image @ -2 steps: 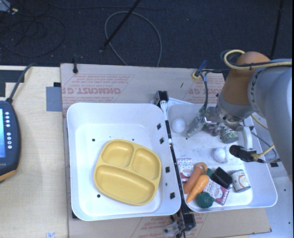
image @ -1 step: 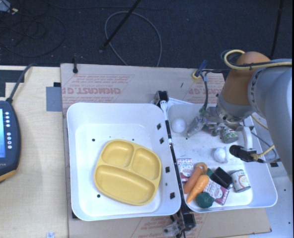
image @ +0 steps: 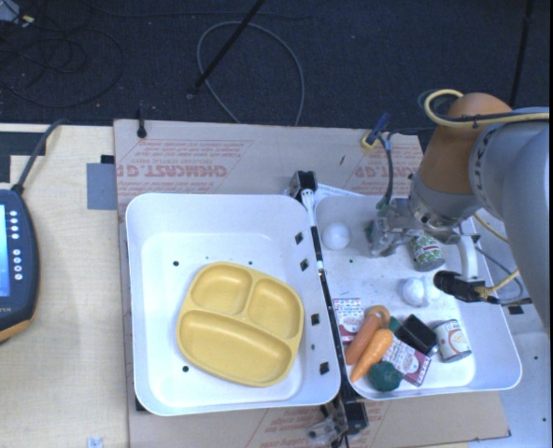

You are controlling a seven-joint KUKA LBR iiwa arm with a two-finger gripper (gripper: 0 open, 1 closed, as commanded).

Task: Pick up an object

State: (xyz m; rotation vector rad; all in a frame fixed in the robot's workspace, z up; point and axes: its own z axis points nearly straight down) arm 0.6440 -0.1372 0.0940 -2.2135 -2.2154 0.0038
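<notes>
The grey arm (image: 501, 171), with its orange band (image: 459, 147) above the wrist, reaches in from the right and bends steeply down over the upper part of the right bin (image: 501, 367). Its claw (image: 385, 241) hangs low, close above the bin floor, between a white ball (image: 336, 237) to its left and a small can with a green and red label (image: 429, 251) just beside it on the right; whether the claw is spread or pressed together cannot be told, and nothing can be seen between its tips. Further objects for picking lie toward the near edge of the same bin: a second white ball (image: 413, 291), two orange carrots (image: 368, 340) lying side by side, a dark green round piece (image: 384, 376), a black block (image: 415, 333), a small red and white can (image: 453, 341), and flat printed packets (image: 347, 310) whose print is too small to read. The left bin (image: 155, 241) holds a yellow compartment tray (image: 242, 323). Beneath both bins lies a cardboard sheet (image: 211, 161) bearing red lettering, upside down and illegible. A handheld control pendant (image: 1, 259) rests on the surface (image: 62, 381) at far left.
</notes>
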